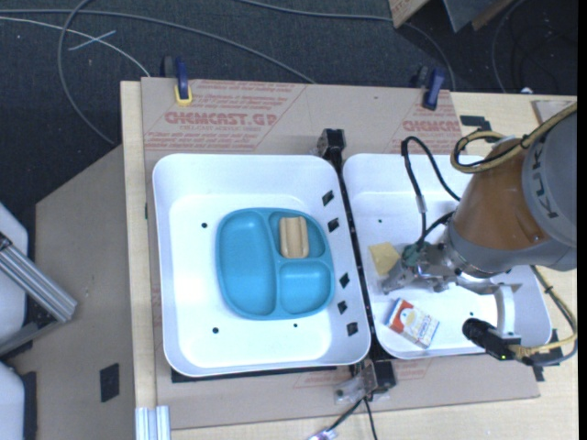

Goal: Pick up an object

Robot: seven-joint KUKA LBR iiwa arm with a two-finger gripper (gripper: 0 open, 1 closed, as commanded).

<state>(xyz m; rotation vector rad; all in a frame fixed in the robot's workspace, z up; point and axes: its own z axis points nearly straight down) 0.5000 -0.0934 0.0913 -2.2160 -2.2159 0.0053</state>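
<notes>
From where I stand, two white bins sit side by side on a board clamped to the bench. The left bin (183,246) holds a blue divided plate (261,269), and in the plate's upper right compartment lies a small tan wooden block (293,236), lengthwise toward the back.

The right bin (385,177) is where the arm (514,204) has come in, its orange band bulking over the bin's right half. Below the band the gripper (411,266) reaches down toward the left part of that bin, low above the floor. How its fingers stand I cannot tell: the metal parts are dark and bunched together and the wrist covers much of them.

Just beside the gripper, toward the divider between the bins, lies a pale yellow, crumpled-looking piece (383,258); it touches or nearly touches the gripper's tip, but I cannot see it between any fingers. Nearer the front edge of the same bin lies a small flat packet (410,324) in white with red and blue print, tilted, a little apart from the gripper.

Black cables (422,177) loop over the back of the right bin, up to the arm. A blue-and-yellow clamp (182,81) pins the board's back left corner and a blue clamp (431,87) its back edge farther right
</notes>
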